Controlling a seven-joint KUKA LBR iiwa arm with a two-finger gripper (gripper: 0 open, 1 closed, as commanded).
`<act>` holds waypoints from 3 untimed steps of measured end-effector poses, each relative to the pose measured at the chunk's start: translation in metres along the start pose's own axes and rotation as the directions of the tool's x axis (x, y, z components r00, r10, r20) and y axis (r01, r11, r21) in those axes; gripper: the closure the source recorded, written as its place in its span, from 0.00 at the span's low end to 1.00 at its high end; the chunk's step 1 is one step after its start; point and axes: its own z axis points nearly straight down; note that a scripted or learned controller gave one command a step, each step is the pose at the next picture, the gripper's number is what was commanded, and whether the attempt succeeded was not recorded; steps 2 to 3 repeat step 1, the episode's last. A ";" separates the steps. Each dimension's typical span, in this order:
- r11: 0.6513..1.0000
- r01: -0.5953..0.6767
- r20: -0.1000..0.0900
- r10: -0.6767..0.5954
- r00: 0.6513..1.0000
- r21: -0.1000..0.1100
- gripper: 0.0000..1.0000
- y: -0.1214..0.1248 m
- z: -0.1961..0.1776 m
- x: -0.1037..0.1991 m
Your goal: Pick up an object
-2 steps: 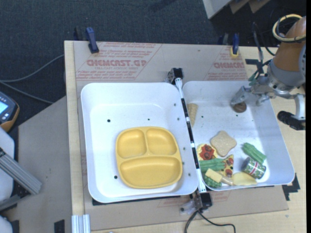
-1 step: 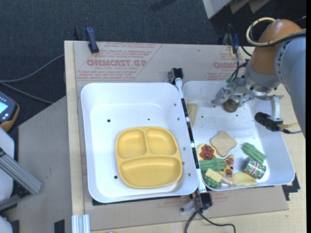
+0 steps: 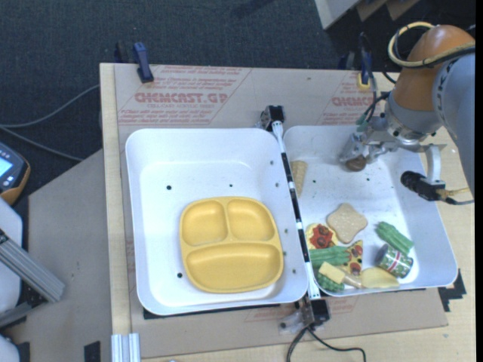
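— One brown lump [image 3: 356, 162], small and rounded, is seen at the right bin's [image 3: 423, 225] far end, just under the gripper [image 3: 361, 151].
— Are the jaws clenched?
— That cannot be told. Bare floor is left before the crowded near corner.

The grey KUKA arm [image 3: 453, 89] is reaching in from the right side of the camera view, its orange band [image 3: 426, 62] sitting high near the top right corner above the wrist. Below that band the wrist is pointing down and to the left, carrying the small two-finger tool [image 3: 361, 155] low at its end. The tool is hanging at the far end of the right-hand side of the bench, and its tip is too small and dark in this view to tell how it is set.
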 end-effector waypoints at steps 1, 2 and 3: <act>1.000 0.005 -0.003 -0.005 1.000 -0.003 1.00 -0.042 -0.095 0.099; 1.000 0.005 -0.003 -0.005 1.000 -0.003 1.00 -0.042 -0.095 0.099; 1.000 0.005 -0.003 -0.005 1.000 -0.003 1.00 -0.042 -0.095 0.099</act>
